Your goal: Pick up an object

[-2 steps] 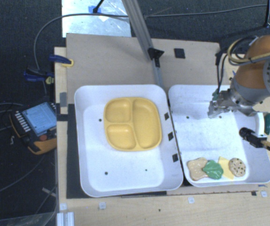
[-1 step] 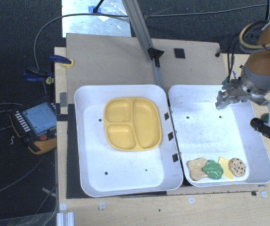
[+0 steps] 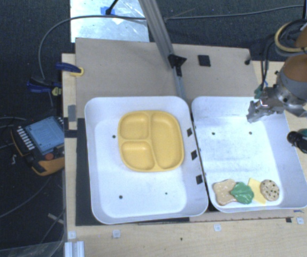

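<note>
The gripper (image 3: 259, 111) hovers over the right bin's (image 3: 239, 143) far edge; its opening I cannot tell. 4 toy foods (image 3: 246, 191) cluster along the near wall, likely slid there.

A robotics lab, plainly: a cardboard-topped bench (image 3: 143, 68) on dark carpet, loose cables (image 3: 62, 25) trailing about, clamps (image 3: 62, 68) at its edge, a handheld control pendant (image 3: 38, 143) on the floor.

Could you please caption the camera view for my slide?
Gripper above right white bin, toy foods along its near edge; yellow divided plate in left bin.
</note>
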Available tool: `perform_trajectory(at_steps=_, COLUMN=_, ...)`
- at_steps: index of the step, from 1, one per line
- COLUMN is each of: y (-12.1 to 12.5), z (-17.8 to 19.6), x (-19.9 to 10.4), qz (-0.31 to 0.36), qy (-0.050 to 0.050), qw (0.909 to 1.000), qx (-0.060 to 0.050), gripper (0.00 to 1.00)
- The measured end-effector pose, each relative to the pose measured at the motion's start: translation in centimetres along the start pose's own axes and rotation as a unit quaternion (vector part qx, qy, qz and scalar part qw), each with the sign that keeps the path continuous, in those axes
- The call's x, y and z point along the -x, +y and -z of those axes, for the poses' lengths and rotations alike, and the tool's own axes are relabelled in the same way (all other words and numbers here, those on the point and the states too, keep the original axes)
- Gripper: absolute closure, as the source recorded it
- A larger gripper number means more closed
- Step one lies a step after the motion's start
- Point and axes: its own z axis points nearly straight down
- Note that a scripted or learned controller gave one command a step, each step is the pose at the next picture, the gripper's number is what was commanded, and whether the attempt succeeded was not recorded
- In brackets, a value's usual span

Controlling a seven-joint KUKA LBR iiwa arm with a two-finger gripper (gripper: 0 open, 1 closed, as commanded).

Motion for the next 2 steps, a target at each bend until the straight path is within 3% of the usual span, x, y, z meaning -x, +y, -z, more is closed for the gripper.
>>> perform_trajectory(at_steps=2, y=-2.9, z=1.0, x=-11.1, qz=0.003, qy=0.001, qw=1.0000, qx=-0.002, gripper=1.00)
